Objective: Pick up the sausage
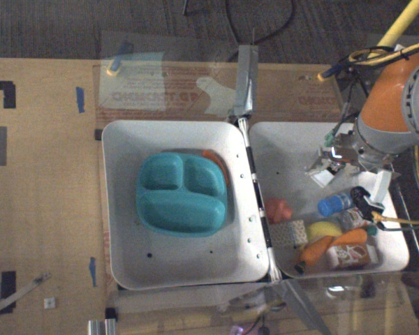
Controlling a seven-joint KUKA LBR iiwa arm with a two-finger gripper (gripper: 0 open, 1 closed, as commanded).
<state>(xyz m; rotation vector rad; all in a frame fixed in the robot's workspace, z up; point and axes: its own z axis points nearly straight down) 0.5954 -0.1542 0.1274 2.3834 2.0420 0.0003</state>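
A short reddish-pink piece that looks like the sausage [278,209] lies at the left side of the right bin [286,145], close to the divider. My gripper [333,160] hangs over the upper right of that bin, up and to the right of the sausage and well apart from it. The grey arm with its orange band [398,96] comes in from the right. Nothing shows between the gripper and the sausage.
A teal divided plate [183,192] sits in the left bin [126,257], with an orange-red item [214,158] tucked behind its far edge. Near the sausage lie a speckled block [288,233], a lemon [323,229], two carrots [315,250], a blue bottle [333,204] and a small carton [349,257].
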